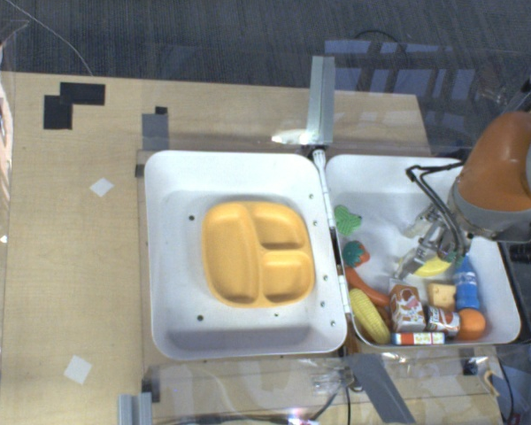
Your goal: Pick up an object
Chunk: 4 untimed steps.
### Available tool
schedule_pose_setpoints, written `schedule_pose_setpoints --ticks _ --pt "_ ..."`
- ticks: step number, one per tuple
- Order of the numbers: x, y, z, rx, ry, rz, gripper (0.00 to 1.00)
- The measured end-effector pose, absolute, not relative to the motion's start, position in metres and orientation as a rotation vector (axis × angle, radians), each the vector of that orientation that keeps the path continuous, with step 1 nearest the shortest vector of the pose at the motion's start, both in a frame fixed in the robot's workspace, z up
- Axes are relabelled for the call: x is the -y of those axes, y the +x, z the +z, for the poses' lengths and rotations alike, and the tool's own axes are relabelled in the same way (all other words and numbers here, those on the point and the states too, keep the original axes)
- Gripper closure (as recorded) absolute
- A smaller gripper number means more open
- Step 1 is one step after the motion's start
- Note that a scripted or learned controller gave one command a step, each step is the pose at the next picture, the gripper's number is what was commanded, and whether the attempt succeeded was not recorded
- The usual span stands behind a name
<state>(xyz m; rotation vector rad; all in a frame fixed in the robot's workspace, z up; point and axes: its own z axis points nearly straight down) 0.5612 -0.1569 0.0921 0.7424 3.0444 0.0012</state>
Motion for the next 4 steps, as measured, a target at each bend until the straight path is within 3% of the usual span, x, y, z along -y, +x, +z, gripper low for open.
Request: schedule_pose_setpoints --ticks 1,2,3,4 --pt "0.156 0.638 0.14 -2.894 1.189 0.005 0.0" --pt "0.206 0.647 0.087 -2.768 1.466 0.002 0.0" --pt "0.109 0.67 0.087 -2.475 1.929 0.001 0.0" --pt "0.185 0.645 0.158 -2.641 1.676 0.005 0.0"
